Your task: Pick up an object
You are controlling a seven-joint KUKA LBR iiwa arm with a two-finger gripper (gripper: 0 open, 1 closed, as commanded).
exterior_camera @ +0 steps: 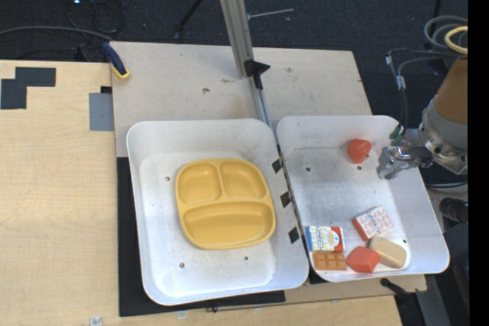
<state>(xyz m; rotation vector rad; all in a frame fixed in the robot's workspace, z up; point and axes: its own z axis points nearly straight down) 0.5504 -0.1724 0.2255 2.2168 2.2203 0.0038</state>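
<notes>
Two white bins sit side by side; the left bin [153,256] carries a yellow divided plate [225,202]. In the right bin [428,217], a red block [359,150] lies at about one o'clock, just beside the gripper [388,163] at three o'clock. Whether its fingers are parted or closed, I cannot tell. Snack packets [325,239] and a beige piece [389,251] crowd five o'clock.

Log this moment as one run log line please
gripper: over right bin edge, holding nothing | nearest: red object | yellow tray: left bin
</notes>
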